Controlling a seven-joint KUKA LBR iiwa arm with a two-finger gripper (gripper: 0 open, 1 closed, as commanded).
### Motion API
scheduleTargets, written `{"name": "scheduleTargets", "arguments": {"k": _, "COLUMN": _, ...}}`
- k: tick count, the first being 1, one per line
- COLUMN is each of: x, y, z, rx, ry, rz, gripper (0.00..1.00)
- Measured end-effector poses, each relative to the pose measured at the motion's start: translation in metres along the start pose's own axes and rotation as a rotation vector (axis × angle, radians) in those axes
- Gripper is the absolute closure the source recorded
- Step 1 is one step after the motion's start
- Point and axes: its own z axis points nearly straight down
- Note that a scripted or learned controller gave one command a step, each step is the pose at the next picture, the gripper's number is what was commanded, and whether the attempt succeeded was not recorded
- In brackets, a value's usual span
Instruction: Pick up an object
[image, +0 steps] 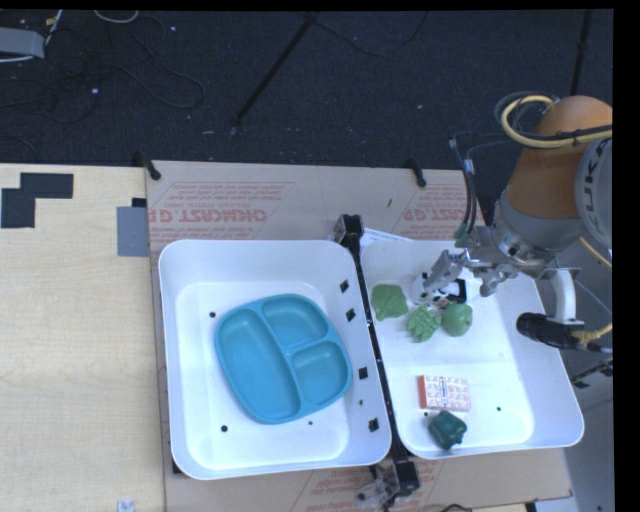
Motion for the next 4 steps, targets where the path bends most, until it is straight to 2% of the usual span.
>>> {"name": "scheduleTargets", "arguments": {"k": 1, "x": 0.000, "y": 0.003, "z": -0.008, "rx": -0.014, "ry": -0.002, "rz": -0.002, "gripper": 0.00}}
{"name": "scheduleTargets", "arguments": {"k": 2, "x": -0.001, "y": 0.000, "z": 0.036, "rx": -0.008, "ry": -0.001, "rz": -0.001, "gripper": 0.00}}
{"name": "scheduleTargets", "arguments": {"k": 3, "x": -0.011, "y": 0.002, "z": 0.078, "rx": -0.023, "ry": -0.009, "rz": -0.001, "gripper": 0.00}}
{"name": "scheduleTargets", "arguments": {"k": 4, "x": -0.011, "y": 0.000, "z": 0.087, "rx": -0.015, "ry": -0.002, "rz": 0.003, "gripper": 0.00}}
